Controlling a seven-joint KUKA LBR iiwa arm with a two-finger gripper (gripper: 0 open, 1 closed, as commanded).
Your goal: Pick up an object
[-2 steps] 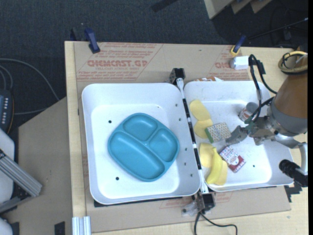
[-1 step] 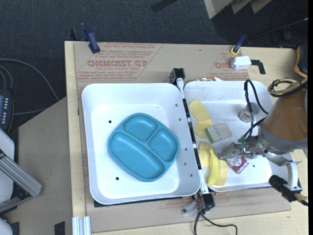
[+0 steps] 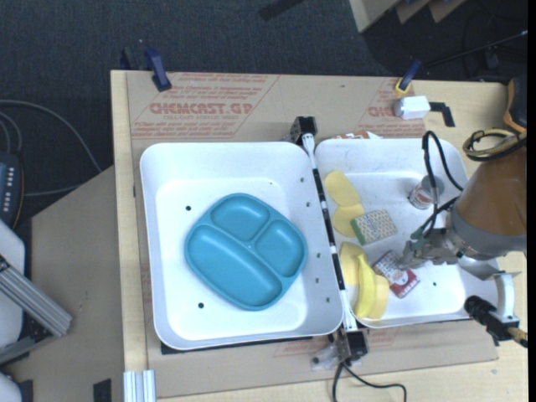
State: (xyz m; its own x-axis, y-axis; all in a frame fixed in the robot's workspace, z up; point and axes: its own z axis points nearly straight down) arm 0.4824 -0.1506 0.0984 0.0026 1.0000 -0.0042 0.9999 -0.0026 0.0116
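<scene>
Nearest, in the right bin (image 3: 444, 304): a yellow banana (image 3: 371, 287) by the divider wall, touching a red-and-white packet (image 3: 395, 274). Just beyond the packet, the pincer (image 3: 416, 251), low over the bin floor; open or closed, cannot tell. Farther up: a speckled sponge block (image 3: 373, 224), a yellow piece (image 3: 342, 188). In the left bin (image 3: 167, 224): a blue sectioned tray (image 3: 244, 249). Farthest, printed on the worktop (image 3: 276, 99): "CHEMCAST".

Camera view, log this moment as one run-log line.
claw: low in right bin | beside: red-and-white packet | left bin: blue divided plate | lift: not yet
</scene>
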